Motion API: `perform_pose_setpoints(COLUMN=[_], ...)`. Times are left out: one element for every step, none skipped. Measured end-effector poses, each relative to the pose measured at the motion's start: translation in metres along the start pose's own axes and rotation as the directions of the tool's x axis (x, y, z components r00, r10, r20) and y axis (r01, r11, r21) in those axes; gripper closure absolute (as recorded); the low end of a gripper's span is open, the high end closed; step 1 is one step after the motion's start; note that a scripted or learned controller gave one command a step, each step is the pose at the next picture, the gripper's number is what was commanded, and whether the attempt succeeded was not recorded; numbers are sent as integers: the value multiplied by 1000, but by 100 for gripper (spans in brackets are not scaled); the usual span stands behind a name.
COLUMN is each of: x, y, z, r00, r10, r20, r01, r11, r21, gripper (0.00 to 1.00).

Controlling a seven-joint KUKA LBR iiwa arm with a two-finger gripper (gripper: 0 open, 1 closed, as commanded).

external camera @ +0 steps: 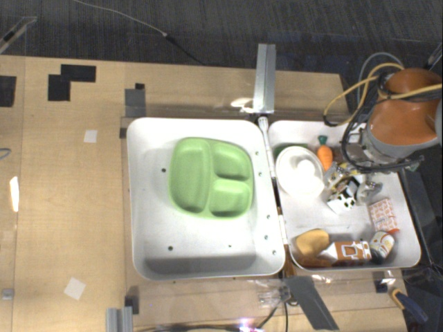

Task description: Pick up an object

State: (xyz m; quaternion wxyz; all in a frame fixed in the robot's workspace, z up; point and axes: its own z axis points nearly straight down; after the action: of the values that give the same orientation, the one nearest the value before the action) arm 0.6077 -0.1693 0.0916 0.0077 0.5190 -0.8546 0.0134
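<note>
The claw [344,191] is hanging low in the right bin [408,244], at the centre right of the frame, under the grey wrist and orange band of the arm [405,116]. Whether it is apart, together or clamped on anything cannot be told: its tips are blurring into a small black-and-white object [342,200] sitting right under it, too small to identify. Just left of the claw a white bowl [297,168] is lying, touching a dark green rim behind it. An orange carrot-like toy [324,155] is standing just above and left of the claw. To its right a patterned packet [381,213] is lying near the bin wall. Along the bin's lower edge a tan, bread-like lump [311,241], a brown carton [351,250] and a small bottle [382,246] are lying in a row. The left bin [149,254] is holding a green divided tray [211,176], well apart from the claw, on the wooden tabletop [62,206].
</note>
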Motion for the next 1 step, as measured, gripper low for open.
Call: perform_pose_setpoints(x=[-5], y=[1], z=[-1], r00=[994], r10=[-109], r20=[-8], r01=[109], r11=[994], r21=[7], gripper=[0])
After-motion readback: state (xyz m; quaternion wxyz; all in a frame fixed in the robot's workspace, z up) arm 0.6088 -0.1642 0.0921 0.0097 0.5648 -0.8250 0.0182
